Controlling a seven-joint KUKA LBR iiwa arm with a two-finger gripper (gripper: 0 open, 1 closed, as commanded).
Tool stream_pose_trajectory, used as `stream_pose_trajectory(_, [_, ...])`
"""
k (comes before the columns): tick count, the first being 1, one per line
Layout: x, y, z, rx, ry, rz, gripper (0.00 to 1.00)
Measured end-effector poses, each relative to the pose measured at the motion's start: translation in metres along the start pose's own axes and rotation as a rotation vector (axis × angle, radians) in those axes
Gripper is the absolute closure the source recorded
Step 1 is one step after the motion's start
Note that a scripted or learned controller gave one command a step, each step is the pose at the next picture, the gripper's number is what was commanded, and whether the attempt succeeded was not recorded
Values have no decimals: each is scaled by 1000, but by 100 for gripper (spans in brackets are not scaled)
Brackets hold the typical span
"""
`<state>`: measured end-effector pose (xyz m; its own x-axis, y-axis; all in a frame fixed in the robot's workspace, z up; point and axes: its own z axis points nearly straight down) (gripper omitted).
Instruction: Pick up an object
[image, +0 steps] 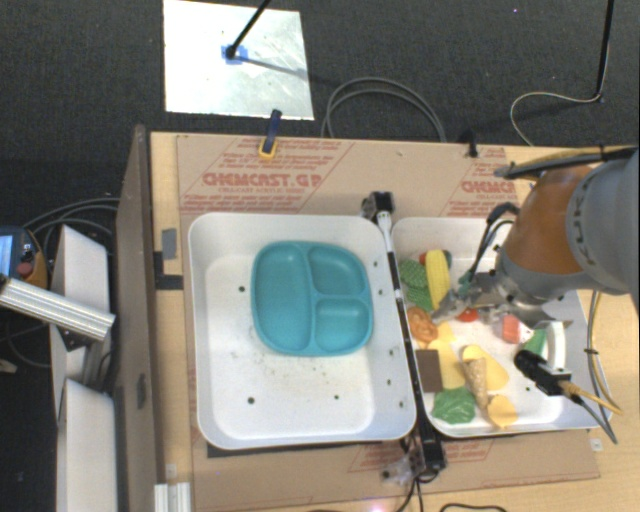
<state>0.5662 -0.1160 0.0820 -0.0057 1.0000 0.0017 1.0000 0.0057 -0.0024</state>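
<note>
Arm reached into right bin (570, 425). Gripper (462, 300) sat low among toy food, just right of corn (437, 270), above tomato (422, 326); grip state could not be told. Nothing visibly lifted; pick judged unfinished. Tray (310, 298) lay in left bin (225, 400).

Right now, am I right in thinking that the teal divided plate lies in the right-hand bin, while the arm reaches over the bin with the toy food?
Not quite: the camera view shows the teal divided plate lying in the left-hand bin, not the right-hand one. The rest holds: the arm reaches over the right-hand bin, where the toy food is piled.
</note>
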Motion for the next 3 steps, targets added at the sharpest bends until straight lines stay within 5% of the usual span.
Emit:
stream_pose_trajectory(1, [-2,1,-13,-5,-2,2,100])
stream_pose_trajectory(2, [-2,1,-13,-5,-2,2,0])
stream_pose_trajectory(3, [-45,62,-4,-10,-5,2,0])
